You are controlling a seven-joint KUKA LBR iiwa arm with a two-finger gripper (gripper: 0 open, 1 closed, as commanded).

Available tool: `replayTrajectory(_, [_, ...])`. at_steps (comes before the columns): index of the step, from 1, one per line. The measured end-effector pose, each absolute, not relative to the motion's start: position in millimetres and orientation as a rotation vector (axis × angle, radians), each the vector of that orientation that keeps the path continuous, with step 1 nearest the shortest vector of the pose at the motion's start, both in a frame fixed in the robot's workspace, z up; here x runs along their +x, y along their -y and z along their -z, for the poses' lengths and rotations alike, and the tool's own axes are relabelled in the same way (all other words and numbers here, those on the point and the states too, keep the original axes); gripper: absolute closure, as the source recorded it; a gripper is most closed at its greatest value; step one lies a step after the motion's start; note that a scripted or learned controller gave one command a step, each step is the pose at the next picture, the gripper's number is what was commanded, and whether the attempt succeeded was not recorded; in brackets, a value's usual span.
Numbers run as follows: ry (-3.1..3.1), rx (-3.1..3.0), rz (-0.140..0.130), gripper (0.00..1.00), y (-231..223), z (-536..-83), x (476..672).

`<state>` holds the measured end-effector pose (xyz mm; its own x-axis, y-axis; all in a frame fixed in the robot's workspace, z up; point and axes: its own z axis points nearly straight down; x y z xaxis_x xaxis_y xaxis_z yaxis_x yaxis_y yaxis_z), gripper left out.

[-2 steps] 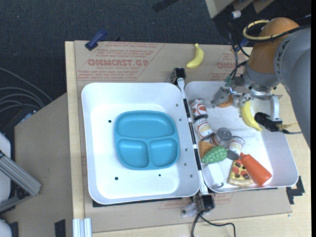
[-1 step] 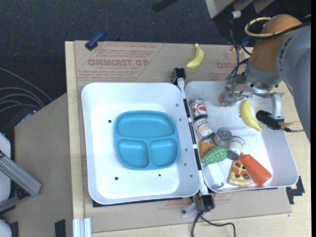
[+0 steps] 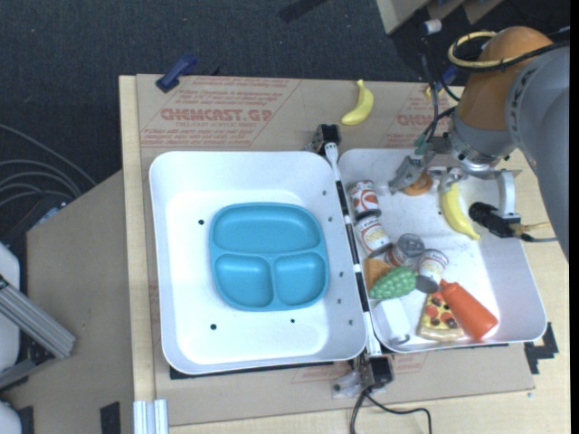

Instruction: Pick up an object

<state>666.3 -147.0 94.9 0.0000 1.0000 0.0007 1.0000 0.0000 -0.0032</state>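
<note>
My gripper (image 3: 422, 177) is low in the back of the right bin (image 3: 520, 269), reaching in from the upper right. It is open, with one finger on each side of a small orange-brown object (image 3: 418, 186) on the bin floor. A yellow banana (image 3: 457, 212) lies just right of it. Nearer the front are two cans (image 3: 365, 197) (image 3: 373, 235), a green toy (image 3: 393, 285), a pizza slice (image 3: 439, 319) and an orange bottle-like piece (image 3: 470, 306).
The left bin (image 3: 172, 242) holds a blue divided tray (image 3: 268, 255). A second banana (image 3: 359, 105) lies on the cardboard behind the bins. A black part (image 3: 496, 220) of the arm hangs over the right bin's right side.
</note>
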Motion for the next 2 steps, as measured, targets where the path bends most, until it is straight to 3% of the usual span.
replayTrajectory(1, [2.222,-2.221,-0.001,1.00,147.0,-105.4,667.0])
replayTrajectory(2, [2.221,-2.221,-0.001,0.00,146.9,-105.2,667.0])
